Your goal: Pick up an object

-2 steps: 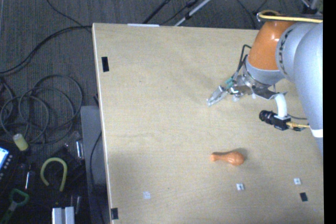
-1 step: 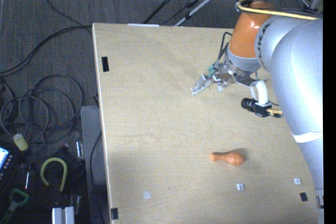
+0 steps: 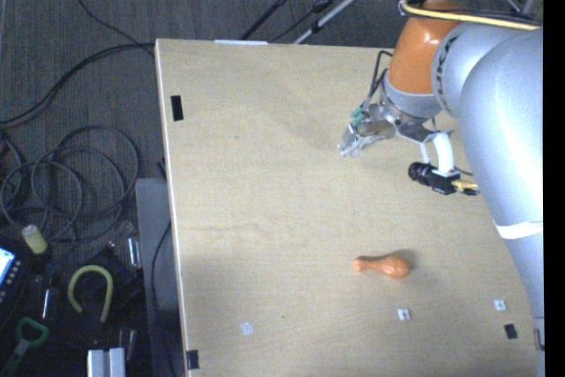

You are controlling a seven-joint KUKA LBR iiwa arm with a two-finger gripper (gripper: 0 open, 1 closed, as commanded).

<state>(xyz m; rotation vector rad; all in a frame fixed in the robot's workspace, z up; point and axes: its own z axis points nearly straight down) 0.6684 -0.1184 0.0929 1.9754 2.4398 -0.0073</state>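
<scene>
Orange pear-shaped object (image 3: pixel 385 265), long axis left-right, narrow end left, gripper (image 3: pixel 356 139) well apart, grip state unclear

An orange object (image 3: pixel 385 265) lies on a tan board (image 3: pixel 265 190).

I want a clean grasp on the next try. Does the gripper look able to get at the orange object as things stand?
Probably yes. The orange object lies alone on the bare board, nothing beside or over it. The gripper sits apart from it, with open surface between them.
</scene>
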